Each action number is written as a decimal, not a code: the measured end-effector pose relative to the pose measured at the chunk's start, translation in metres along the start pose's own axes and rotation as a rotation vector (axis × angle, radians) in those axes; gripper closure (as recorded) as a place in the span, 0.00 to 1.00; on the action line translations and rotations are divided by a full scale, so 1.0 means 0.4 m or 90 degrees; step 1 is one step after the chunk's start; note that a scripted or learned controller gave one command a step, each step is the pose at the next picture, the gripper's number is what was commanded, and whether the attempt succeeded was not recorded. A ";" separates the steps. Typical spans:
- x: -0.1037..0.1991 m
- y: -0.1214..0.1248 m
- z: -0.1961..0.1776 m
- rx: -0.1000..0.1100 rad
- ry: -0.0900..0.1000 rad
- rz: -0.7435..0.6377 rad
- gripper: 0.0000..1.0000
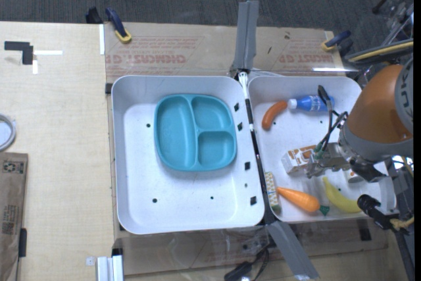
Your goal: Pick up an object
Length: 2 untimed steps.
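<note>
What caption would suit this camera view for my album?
Robot arm's gripper hovers by a small carton among a carrot and banana; teal plate lies alongside.

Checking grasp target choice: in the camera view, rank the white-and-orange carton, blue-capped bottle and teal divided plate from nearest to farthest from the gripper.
Measured from the gripper, in the right bin:
1. White-and-orange carton, right at the gripper, just to its left in the picture.
2. Blue-capped bottle, near the right bin's far wall.
3. Teal divided plate, across the divider in the left bin.

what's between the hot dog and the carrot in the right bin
In the camera view, a small carton lies between the hot dog and the carrot.
</note>
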State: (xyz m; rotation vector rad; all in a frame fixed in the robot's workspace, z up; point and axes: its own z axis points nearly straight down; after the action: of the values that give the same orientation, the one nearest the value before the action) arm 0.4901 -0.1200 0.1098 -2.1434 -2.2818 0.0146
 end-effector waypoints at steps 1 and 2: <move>0.000 0.000 0.000 0.000 0.000 0.000 0.00; 0.021 -0.005 -0.082 -0.007 -0.001 0.017 0.00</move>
State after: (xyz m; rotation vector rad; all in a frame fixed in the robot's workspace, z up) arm 0.4881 -0.1119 0.1426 -2.1800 -2.2599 0.0044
